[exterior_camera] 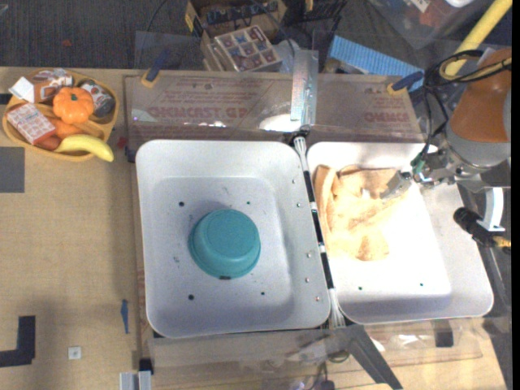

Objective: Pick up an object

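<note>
The jaws (pixel 400 183) sit low over the far edge of a crumpled tan cloth (pixel 356 210) in the right bin (pixel 422 287); whether they grip it, I cannot tell.

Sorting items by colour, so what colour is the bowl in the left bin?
Teal; the bowl shows plainly in the camera view.

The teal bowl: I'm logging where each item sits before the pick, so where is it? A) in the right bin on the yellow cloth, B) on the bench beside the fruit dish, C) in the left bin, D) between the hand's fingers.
C: the teal bowl sits upside down near the middle of the left bin, while the yellow cloth lies in the right bin.
</note>
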